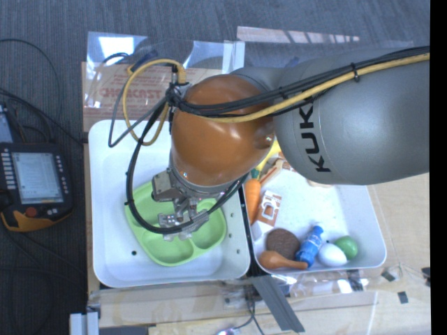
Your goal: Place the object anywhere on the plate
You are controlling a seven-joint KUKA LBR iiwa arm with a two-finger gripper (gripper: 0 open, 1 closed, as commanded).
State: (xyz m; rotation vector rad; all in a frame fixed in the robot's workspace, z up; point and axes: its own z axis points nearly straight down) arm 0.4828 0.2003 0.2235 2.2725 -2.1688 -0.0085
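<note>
The claw (178, 222) hangs low over the green plate (150, 246), its spread seemingly hidden — cannot tell.

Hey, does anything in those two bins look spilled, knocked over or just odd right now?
Nothing looks spilled or broken. The green plate lies flat in the left bin, under the gripper. The right bin holds a loose jumble: a carrot, a small carton, a brown ball, a blue bottle, a green ball.
</note>
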